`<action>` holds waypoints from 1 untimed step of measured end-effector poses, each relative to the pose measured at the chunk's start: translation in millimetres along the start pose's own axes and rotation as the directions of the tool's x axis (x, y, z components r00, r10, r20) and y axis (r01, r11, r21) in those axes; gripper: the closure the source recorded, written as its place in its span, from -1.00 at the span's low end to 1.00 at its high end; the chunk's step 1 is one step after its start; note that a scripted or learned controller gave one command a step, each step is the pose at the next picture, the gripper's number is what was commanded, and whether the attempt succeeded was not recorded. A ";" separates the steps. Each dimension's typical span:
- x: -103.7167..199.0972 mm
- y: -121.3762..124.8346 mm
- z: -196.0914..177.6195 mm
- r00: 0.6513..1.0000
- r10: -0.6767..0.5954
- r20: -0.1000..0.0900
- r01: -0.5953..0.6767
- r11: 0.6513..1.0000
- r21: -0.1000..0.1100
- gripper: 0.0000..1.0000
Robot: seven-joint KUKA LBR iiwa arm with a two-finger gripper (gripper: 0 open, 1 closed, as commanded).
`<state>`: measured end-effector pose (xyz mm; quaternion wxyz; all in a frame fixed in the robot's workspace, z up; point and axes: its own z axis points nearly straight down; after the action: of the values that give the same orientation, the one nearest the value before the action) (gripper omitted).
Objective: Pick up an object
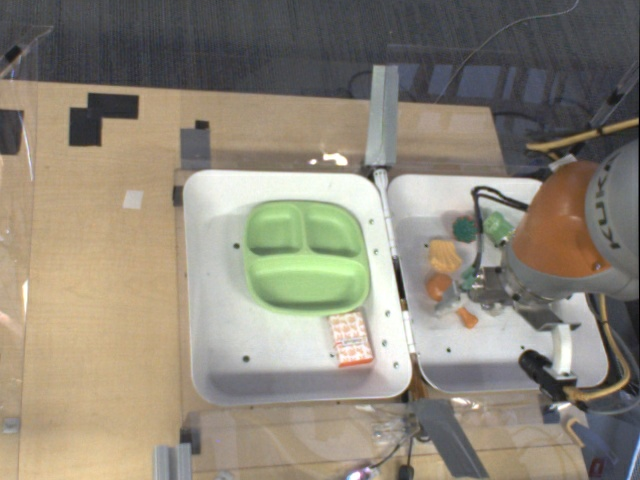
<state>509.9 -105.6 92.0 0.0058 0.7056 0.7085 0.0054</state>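
A robotics laboratory workcell is shown. A wooden bench (pixel 90 298) is fitted with two shallow white bins (pixel 210 298) held side by side in metal brackets (pixel 381 118). Black marker patches (pixel 100 116) are fixed to the bench top. Grey carpet (pixel 250 18) is laid beyond the bench, and loose cables (pixel 520 23) are routed across it beside an industrial arm (pixel 575 228).

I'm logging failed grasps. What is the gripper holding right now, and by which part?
It cannot be told: the gripper is down among small toy foods in the right bin, its grasp unclear.
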 end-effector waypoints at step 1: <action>3.1 3.2 -11.7 1.000 -0.003 -0.005 0.003 1.000 -0.006 1.00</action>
<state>512.9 -102.5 103.7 0.0063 0.7044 0.7097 0.0092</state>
